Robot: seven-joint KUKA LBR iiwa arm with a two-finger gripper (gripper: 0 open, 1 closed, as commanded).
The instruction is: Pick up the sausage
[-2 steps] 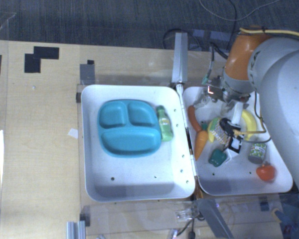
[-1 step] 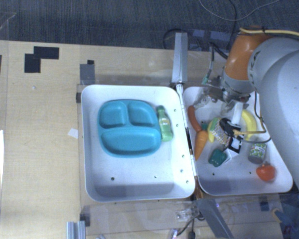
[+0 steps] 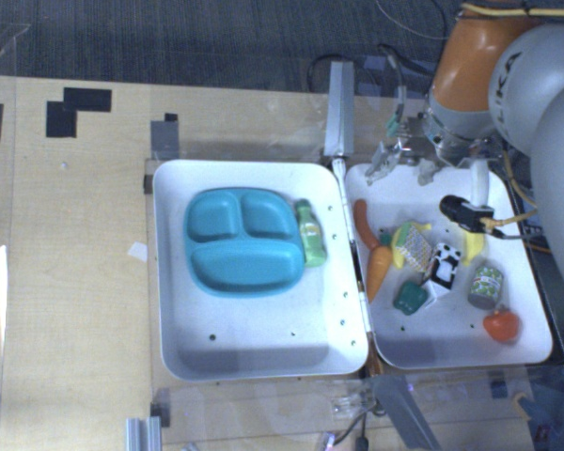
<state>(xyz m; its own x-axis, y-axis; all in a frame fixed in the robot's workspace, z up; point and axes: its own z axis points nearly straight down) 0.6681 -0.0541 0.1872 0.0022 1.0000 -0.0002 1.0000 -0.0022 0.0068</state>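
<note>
The sausage is waiting to be picked up.

Seen from the camera above: the hand (image 3: 409,153) hangs over the far edge of the right bin (image 3: 536,341), with its two fingers apart and nothing between them. The sausage (image 3: 364,223) lies below the hand and a little to its left, against the bin's left wall, touching the carrot (image 3: 379,271). The fingers should probably be set across the thin sausage, clear of the wall and the carrot. A tomato (image 3: 501,326), a can (image 3: 486,285) and other toys are kept there too. In the left bin (image 3: 254,350), a blue tray (image 3: 243,241) and a green bottle (image 3: 309,234) are kept.
</note>
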